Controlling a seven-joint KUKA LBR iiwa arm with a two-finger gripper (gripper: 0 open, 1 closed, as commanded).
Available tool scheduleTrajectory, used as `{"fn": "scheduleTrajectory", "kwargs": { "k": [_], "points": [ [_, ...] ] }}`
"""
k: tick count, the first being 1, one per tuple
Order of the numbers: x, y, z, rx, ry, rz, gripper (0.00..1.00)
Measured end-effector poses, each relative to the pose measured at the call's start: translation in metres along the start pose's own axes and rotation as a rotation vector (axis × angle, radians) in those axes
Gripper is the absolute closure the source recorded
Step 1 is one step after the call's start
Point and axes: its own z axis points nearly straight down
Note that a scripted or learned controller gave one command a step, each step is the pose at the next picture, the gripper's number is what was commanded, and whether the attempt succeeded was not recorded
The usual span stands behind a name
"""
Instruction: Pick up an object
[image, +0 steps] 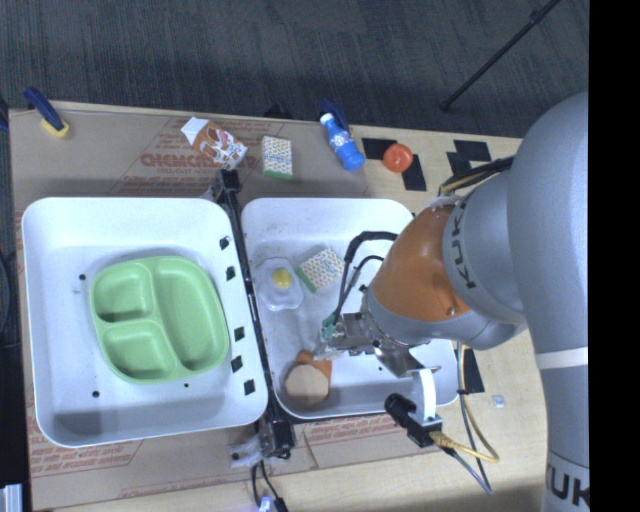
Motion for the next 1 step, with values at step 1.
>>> {"fn": "scheduleTrajectory", "kwargs": {
  "k": [1],
  "points": [
    [0.0373,0.0002,-0.1158,-0.005,-0.002,0.009,1.00]
  ]
}}
